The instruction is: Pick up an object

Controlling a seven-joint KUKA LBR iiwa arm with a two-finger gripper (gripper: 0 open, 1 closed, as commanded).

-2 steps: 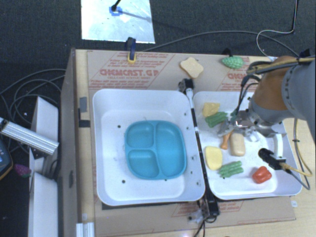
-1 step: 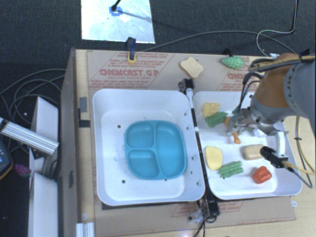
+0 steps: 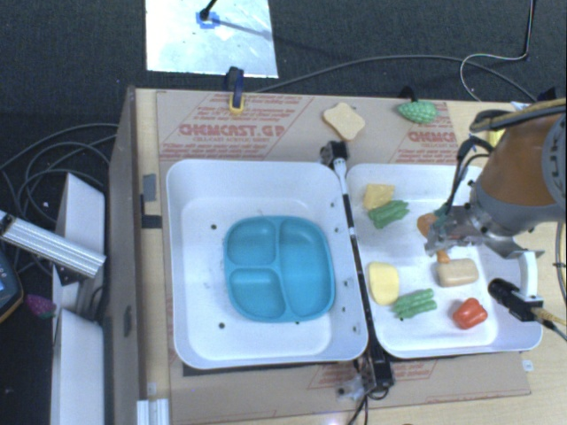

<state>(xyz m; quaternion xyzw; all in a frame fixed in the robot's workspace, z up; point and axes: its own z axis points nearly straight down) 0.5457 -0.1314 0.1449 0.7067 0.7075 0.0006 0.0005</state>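
Approach step: the gripper (image 3: 443, 237) hangs low in the right bin (image 3: 509, 339), beside the beige block (image 3: 457, 273) at its 5 o'clock; its grasp state cannot be told. Next move likely requires centring over the block.

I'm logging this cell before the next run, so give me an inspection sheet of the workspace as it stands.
Surface: cardboard-covered bench bearing left bin and right bin.
Job's things: in the right bin, yellow pieces, green pieces, tan block, red pepper, an orange item partly hidden by the arm.
Clutter: blue divided plate in left bin; bread slice and green toy on the cardboard.
Grippers: gripper low over right bin; fingers unclear.
Cables: several behind and left of the bench.
Surroundings: dark floor, foil sheet.
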